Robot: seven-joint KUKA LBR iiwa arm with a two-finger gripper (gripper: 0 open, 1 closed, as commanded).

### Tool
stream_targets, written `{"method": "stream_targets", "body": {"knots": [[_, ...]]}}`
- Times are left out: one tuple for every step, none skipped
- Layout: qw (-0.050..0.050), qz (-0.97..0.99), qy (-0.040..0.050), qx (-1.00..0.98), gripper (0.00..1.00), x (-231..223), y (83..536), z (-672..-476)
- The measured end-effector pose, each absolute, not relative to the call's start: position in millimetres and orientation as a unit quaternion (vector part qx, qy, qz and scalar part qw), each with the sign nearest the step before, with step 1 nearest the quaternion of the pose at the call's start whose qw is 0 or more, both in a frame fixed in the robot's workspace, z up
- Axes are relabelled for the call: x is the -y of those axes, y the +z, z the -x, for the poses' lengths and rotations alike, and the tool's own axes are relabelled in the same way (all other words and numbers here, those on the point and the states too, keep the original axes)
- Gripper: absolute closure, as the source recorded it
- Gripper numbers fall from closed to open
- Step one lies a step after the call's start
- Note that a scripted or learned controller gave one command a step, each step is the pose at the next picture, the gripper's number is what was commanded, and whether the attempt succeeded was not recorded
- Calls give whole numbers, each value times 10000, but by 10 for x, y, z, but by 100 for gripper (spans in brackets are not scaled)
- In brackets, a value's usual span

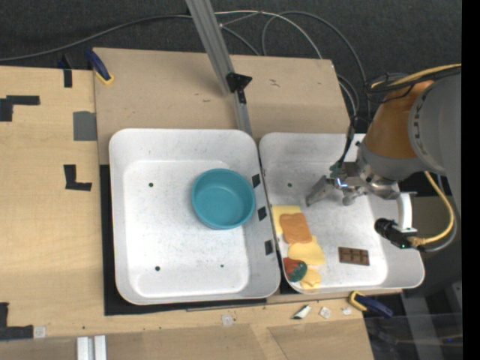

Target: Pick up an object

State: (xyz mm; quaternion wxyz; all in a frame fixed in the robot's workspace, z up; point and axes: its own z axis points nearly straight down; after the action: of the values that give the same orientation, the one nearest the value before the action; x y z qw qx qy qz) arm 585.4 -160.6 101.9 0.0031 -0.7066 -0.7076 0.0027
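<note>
My gripper (328,199) hangs over the middle of the right bin (300,152), reaching in from the right. Its two fingers are spread open, one finger (313,196) pointing down-left, and nothing sits between them. Below and left of it, against the bin's left wall, lies a pile of soft items: a yellow piece (311,254), an orange piece (296,229) on top, and a small red and green thing (297,269). A brown chocolate-like bar (353,256) lies flat near the bin's front right. A blue bowl (222,198) stands upright in the left bin (142,223).
A grey metal pole (214,43) slants over the bench behind the bins. Cables (300,28) run across the dark floor at the back. Small white scraps (313,311) and a blue-yellow clamp (369,303) lie at the bench's front edge.
</note>
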Motion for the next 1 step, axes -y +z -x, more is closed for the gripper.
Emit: {"method": "stream_targets", "body": {"knots": [[15,7061,8,7081,100,1601,1154,-5871]]}}
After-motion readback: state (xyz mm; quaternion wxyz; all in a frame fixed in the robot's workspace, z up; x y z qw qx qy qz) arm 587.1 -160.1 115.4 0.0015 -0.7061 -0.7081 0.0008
